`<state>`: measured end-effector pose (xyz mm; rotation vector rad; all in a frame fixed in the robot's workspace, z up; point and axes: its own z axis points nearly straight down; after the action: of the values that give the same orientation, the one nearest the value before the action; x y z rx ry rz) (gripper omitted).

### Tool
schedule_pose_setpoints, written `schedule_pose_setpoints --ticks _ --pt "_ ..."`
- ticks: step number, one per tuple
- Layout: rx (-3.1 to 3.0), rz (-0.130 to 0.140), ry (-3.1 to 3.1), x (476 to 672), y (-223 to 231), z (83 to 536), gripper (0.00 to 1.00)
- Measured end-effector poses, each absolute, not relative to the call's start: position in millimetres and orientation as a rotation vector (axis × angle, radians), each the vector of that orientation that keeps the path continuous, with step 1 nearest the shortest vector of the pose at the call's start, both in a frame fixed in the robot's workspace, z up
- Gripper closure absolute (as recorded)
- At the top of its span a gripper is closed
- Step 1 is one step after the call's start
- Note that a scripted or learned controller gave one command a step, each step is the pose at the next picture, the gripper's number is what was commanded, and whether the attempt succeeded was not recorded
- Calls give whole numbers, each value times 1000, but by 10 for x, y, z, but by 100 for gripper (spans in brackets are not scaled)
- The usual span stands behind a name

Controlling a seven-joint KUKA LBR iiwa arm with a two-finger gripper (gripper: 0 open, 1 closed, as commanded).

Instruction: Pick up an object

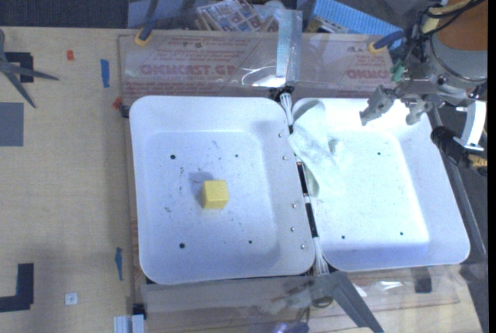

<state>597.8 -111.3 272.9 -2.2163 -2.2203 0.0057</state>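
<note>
A small yellow block (215, 193) lies near the middle of the left white bin (155, 122). My gripper (393, 106) hangs over the far edge of the right white bin (434, 238), well to the right of the block. Its two grey fingers (373, 108) stand spread apart with nothing between them. The arm's orange band shows at the top right corner.
A clear plastic wall with red lettering (209, 64) runs behind both bins. Crumpled clear film (314, 145) lies at the left side of the right bin, by the divider between the bins. Wooden bench surface extends to the left.
</note>
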Motion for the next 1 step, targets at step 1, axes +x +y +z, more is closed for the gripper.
schedule_pose_setpoints --ticks 1 --pt "-2500 8 -1894 4942 -784 1816 0"
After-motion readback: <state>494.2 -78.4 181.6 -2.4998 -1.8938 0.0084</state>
